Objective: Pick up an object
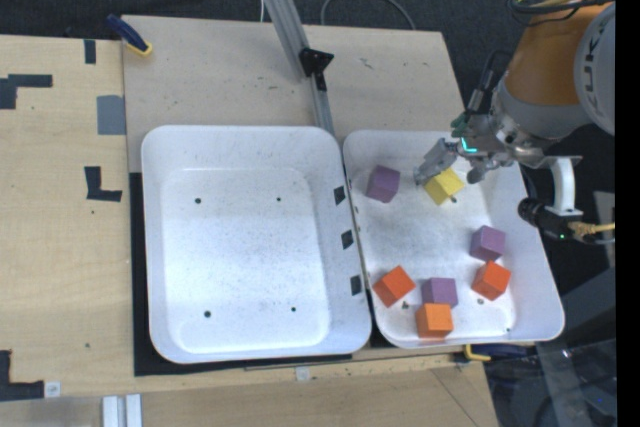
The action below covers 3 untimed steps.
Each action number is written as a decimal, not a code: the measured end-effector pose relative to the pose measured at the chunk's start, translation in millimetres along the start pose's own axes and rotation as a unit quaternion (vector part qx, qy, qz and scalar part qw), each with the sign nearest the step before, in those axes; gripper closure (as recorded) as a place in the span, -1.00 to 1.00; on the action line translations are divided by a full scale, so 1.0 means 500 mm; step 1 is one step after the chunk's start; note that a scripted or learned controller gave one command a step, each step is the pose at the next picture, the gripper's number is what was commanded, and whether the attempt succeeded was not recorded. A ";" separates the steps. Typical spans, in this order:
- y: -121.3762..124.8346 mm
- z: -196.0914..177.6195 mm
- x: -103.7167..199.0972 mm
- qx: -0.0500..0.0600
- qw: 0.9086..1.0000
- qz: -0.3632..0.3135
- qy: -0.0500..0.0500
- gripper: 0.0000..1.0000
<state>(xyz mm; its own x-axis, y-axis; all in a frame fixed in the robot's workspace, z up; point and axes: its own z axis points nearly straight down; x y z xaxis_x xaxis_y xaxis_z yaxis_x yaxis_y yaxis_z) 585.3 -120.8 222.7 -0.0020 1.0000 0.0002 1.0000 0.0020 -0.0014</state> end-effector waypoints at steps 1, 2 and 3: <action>-0.005 0.129 -0.003 0.003 1.000 0.001 0.000 -1.00; -0.001 0.254 -0.014 0.003 1.000 0.001 0.000 -1.00; -0.002 0.263 -0.013 0.001 1.000 0.000 0.000 -1.00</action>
<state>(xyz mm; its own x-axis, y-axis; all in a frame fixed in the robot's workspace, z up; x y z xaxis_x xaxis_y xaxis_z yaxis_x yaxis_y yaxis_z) 584.0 -127.1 91.1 -0.0015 1.0000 -0.0001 1.0000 0.0015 -0.0036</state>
